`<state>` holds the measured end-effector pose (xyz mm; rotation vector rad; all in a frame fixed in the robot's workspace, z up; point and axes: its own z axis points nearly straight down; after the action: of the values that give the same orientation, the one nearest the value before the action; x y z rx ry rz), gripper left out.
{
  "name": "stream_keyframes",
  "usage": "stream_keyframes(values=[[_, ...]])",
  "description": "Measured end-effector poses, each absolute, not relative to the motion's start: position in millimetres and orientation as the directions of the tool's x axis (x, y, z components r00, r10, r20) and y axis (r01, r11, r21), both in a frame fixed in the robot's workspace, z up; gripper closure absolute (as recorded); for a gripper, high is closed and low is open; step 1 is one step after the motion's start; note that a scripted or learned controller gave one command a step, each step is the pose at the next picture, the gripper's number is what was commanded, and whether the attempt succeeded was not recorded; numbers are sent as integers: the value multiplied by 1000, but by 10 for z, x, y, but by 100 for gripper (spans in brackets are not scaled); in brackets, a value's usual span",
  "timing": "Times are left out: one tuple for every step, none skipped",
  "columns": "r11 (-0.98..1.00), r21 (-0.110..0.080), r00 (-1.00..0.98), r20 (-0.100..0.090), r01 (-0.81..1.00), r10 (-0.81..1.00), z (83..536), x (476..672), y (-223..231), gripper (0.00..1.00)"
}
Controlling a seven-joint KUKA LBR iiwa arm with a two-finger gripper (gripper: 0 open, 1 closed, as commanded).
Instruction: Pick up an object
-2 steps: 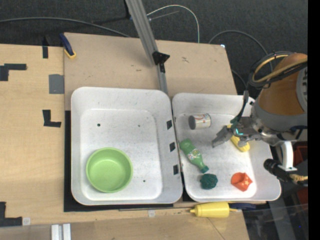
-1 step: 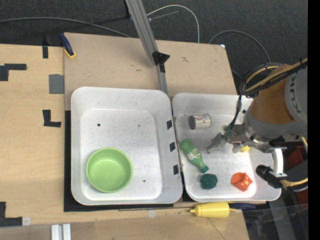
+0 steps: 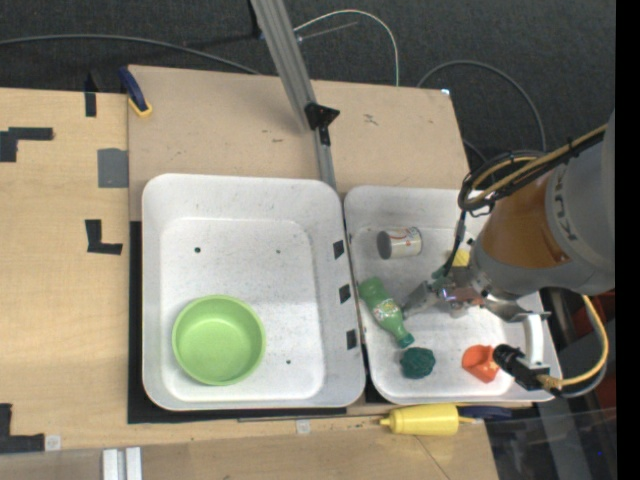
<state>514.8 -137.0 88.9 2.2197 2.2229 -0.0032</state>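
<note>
The gripper (image 3: 425, 295) hangs by the green bottle (image 3: 384, 311) (right bin (image 3: 420, 203)).

A grey robot arm (image 3: 590, 203) with a broad orange band (image 3: 520, 230) above its wrist, black and yellow cables (image 3: 500, 173) looping beside the band, and a metallic gripper (image 3: 440, 290) with small yellow and purple fittings beneath it.
</note>
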Motion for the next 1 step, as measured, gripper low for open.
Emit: stream_keyframes(values=[[2,-2,-2,1,1000,1000,1007,5148,-1362,100]])
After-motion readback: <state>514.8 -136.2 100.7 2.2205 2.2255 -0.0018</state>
